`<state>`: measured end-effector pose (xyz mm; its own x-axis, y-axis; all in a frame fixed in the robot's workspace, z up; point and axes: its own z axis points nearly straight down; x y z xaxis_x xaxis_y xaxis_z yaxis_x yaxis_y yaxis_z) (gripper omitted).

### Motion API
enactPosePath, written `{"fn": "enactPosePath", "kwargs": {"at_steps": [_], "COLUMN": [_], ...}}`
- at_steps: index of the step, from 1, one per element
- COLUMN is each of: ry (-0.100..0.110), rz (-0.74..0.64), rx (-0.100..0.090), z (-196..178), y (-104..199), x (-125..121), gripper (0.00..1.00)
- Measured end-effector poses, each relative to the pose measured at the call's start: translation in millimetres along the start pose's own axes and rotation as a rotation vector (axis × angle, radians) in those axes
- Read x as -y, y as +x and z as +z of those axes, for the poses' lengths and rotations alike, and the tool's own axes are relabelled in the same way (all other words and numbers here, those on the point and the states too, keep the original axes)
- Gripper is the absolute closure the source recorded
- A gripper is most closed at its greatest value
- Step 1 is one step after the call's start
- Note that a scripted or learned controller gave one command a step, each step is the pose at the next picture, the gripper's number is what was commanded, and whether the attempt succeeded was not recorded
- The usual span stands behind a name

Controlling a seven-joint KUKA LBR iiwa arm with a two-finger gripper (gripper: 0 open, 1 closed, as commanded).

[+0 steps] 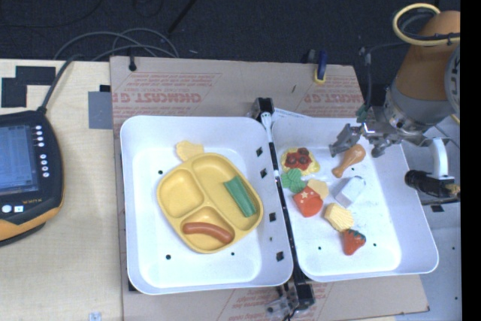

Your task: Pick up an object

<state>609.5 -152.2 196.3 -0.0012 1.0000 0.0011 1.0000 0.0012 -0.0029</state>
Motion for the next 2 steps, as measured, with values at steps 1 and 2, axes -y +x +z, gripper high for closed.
{"fn": "enactPosePath", "kwargs": {"at_steps": [1,2], "ry": [-0.002,0.004], "rz": [-0.004,0.001], "rx": [-0.003,-0.001], "z": [-71.5,-76.6], "y": [75.5,71.5], "x": [83.6,82.2], "gripper": [0.00,1.00]}}
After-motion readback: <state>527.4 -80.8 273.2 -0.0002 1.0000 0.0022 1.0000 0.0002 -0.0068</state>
